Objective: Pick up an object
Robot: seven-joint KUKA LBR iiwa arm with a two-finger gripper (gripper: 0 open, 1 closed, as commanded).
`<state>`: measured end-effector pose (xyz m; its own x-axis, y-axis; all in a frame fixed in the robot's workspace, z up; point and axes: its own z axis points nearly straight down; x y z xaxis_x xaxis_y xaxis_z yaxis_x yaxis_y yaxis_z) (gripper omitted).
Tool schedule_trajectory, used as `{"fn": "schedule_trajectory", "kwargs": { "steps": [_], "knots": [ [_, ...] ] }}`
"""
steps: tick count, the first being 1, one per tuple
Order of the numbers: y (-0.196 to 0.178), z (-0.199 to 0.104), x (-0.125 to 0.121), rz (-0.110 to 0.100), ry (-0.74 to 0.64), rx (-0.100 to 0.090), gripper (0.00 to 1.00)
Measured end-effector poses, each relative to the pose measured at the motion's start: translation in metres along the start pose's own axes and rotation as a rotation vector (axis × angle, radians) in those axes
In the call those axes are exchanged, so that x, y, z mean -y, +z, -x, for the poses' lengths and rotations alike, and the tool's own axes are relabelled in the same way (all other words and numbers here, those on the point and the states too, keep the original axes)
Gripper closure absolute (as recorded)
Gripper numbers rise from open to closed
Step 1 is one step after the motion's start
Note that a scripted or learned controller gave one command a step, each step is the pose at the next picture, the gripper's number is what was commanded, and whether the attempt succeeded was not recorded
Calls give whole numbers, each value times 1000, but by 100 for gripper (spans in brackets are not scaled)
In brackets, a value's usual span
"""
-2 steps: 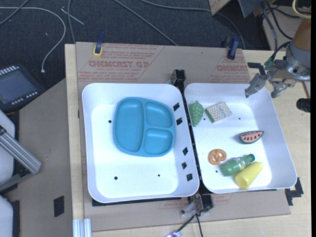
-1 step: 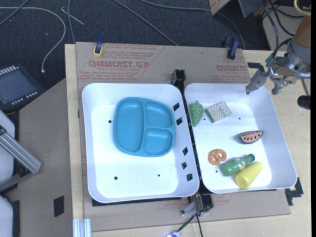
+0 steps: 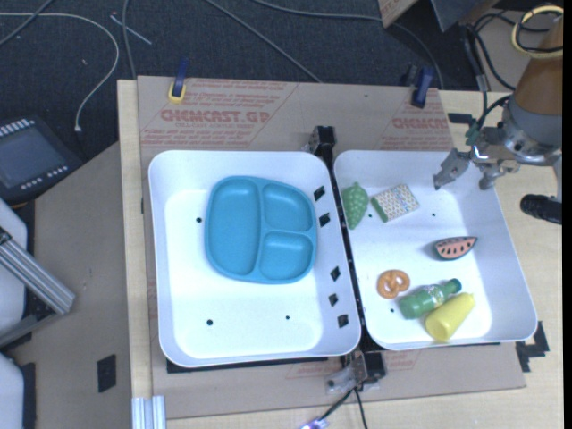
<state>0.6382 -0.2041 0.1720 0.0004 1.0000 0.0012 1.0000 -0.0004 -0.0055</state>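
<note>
Two white bins sit side by side on the bench. The left bin [image 3: 179,329] has a blue plate [image 3: 261,229] in it, with three parts to hold food. The right bin [image 3: 500,266] has the small toys.

A green bumpy toy [image 3: 357,204] lies by the wall between the bins. Just beside it is a small checked packet [image 3: 395,202]. A watermelon slice [image 3: 455,248] lies more to the right, apart from the others. Near the front are a little orange pretzel [image 3: 392,283], a green bottle [image 3: 428,298] and a yellow bottle [image 3: 450,316]. The two bottles touch each other.

The gripper [image 3: 468,173] hangs over the far right part of the right bin. Its two fingers [image 3: 446,173] are spread wide apart, and nothing is between them. It holds no toy. The checked packet is the toy nearest to it, a little to its left. The grey arm [image 3: 536,114] comes in from the right, with its orange band above the wrist.
</note>
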Motion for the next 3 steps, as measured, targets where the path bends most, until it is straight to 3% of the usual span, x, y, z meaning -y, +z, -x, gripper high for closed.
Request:
{"fn": "schedule_trajectory", "kwargs": {
  "steps": [2, 3],
  "knots": [
    [84, 0, -2, 8, -1, 0, 0],
    [69, 0, -4, 16, -3, 4, 100]
  ]
}}
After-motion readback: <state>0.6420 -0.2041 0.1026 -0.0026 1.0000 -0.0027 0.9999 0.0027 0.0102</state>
